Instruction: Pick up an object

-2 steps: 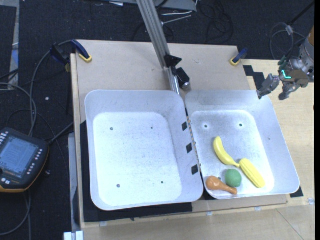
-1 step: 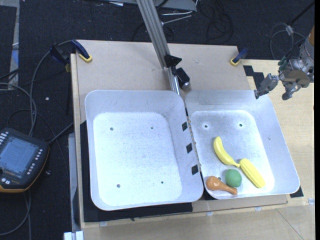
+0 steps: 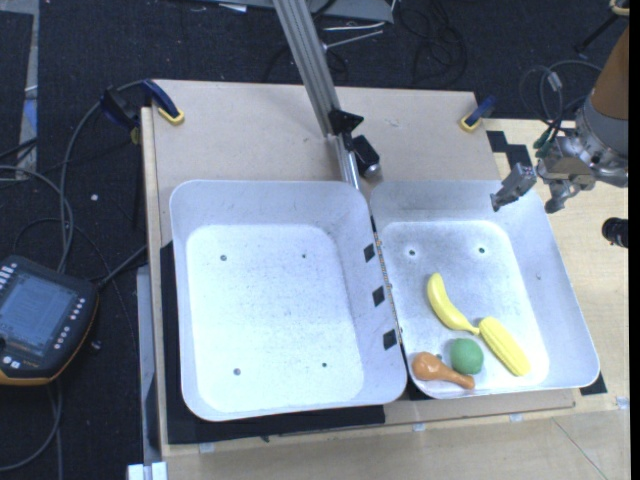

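Observation:
The right bin (image 3: 440,243) holds a yellow banana (image 3: 446,305), a yellow corn cob (image 3: 504,345), a green round object (image 3: 465,355) and an orange-brown piece (image 3: 441,369), all clustered near its front. My gripper (image 3: 532,191) hangs high over the bin's back right corner, well away from the objects. Its two fingers are spread apart and open, with nothing between them.
The left bin (image 3: 270,298) lies beside the right one, sharing a middle rim. A slanted metal post (image 3: 318,78) rises from behind the bins' junction. Clamps sit at the board's back corners, and a teach pendant (image 3: 40,318) lies at the far left.

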Robot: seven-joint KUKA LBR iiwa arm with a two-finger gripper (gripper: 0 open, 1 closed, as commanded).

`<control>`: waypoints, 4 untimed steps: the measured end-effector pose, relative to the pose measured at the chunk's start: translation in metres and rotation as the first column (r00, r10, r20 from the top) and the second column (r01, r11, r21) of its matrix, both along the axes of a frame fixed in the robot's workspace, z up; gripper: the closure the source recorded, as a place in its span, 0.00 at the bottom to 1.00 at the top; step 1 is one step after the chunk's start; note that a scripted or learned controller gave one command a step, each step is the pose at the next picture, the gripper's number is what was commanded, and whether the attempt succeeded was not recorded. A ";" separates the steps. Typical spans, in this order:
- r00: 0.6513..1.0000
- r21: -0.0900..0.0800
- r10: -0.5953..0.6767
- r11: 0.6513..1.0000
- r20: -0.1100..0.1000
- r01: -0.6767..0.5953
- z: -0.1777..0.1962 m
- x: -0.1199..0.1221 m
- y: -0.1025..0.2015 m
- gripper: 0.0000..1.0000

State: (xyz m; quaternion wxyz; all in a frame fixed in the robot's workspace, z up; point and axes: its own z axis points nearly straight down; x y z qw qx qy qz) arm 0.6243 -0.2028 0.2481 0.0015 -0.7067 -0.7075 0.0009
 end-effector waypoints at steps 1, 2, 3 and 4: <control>1.000 0.000 -0.001 1.000 0.000 0.001 -0.045 -0.007 -0.004 0.00; 1.000 0.000 -0.001 1.000 0.000 0.001 -0.088 -0.007 -0.001 0.00; 1.000 -0.001 0.000 1.000 0.004 0.000 -0.075 -0.006 -0.002 1.00; 1.000 -0.002 0.000 1.000 0.009 0.000 -0.013 0.000 0.000 1.00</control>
